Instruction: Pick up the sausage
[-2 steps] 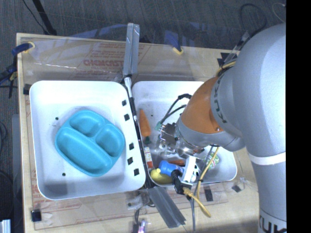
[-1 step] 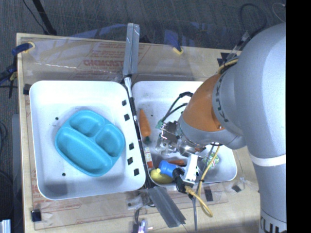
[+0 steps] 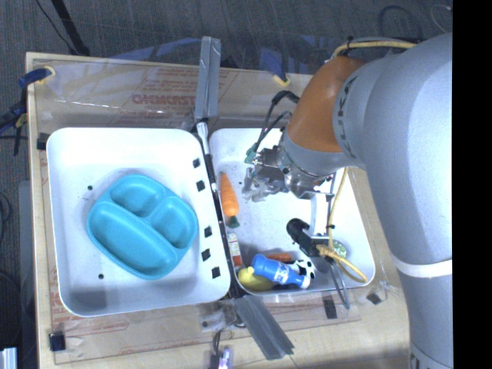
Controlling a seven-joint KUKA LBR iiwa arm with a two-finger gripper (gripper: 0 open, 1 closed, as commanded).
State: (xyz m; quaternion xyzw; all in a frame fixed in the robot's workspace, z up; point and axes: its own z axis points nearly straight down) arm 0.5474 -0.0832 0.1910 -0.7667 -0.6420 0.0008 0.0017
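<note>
Camera view: gripper point(image 3: 260, 181) low inside right bin point(image 3: 360, 241), open or shut unreadable. Probable sausage point(image 3: 283, 257) well nearward of it, wedged against blue bottle point(image 3: 275, 270), so awkward to reach. Carrot point(image 3: 228, 194) just left.

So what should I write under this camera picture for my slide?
Grey robot arm reaching over the right white bin of toys, beside an orange plastic carrot; a blue divided plate sits in the left bin.
</note>
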